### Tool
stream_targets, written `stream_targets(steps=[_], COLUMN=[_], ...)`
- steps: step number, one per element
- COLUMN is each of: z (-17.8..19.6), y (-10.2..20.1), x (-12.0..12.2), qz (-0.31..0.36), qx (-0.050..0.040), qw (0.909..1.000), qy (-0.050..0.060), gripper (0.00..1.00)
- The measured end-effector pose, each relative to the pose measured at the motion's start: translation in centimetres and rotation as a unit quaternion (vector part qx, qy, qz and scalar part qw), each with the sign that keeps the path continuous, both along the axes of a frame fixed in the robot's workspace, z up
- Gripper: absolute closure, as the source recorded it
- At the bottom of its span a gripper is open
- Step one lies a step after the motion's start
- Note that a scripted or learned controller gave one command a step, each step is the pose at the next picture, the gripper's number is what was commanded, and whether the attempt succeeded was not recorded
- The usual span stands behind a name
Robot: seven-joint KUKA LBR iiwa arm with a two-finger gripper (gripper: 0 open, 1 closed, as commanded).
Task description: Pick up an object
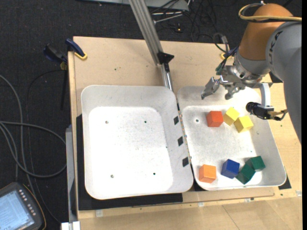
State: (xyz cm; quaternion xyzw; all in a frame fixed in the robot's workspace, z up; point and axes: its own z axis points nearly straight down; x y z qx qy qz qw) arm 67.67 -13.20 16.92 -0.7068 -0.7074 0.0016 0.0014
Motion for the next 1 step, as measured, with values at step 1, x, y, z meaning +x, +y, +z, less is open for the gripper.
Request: stream_targets(steps=[1], z=[-6.04], y=[0.79], x=[0.21], qz=[0.001], qx=[0.0003], qw=[1.0000], qy=[0.000], gripper=[0.00])
